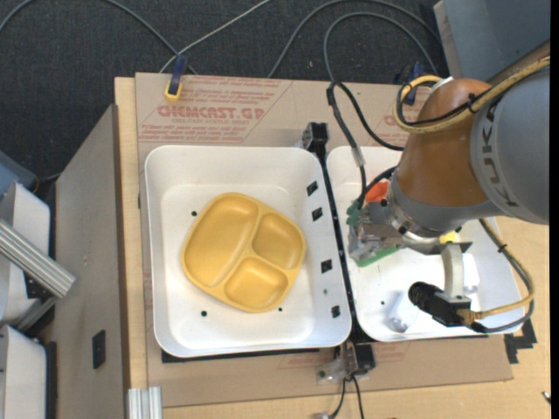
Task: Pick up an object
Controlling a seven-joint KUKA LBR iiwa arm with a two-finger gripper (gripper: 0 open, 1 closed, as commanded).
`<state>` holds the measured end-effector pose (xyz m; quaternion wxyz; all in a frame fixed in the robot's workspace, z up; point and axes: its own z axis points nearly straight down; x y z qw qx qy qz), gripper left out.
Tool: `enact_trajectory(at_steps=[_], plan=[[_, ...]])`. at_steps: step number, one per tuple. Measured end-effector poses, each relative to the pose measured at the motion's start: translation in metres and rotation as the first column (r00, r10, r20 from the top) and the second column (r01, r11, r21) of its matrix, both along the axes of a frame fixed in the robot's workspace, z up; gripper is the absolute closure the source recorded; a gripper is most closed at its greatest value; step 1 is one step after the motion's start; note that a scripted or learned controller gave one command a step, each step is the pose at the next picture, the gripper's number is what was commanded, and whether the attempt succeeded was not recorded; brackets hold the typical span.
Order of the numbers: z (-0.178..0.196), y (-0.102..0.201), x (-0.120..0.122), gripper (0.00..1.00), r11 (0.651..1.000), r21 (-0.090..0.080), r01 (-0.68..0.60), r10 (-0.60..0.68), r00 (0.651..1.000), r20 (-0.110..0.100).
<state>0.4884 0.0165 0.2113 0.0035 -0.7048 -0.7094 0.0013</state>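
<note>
A yellow divided tray (244,251) is seen in the left bin (166,173); the right bin (489,317) is largely covered by the arm (463,160) — cables are strewn on dark floor.

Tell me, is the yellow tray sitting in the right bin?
No. The yellow tray lies flat in the left bin, while the arm hangs over the right bin.

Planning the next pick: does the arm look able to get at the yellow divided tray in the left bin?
Probably yes. The yellow divided tray lies flat and alone in the left bin with nothing over it; the arm hangs above the right bin.
</note>
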Motion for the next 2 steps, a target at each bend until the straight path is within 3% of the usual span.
enact_trajectory(at_steps=[1,2], plan=[[0.017,0.051,-0.005,1.00,1.000,-0.001,-0.001,0.001,1.000,0.006],[0.016,0.076,-0.009,1.00,1.000,-0.002,0.002,-0.002,1.000,0.004]])
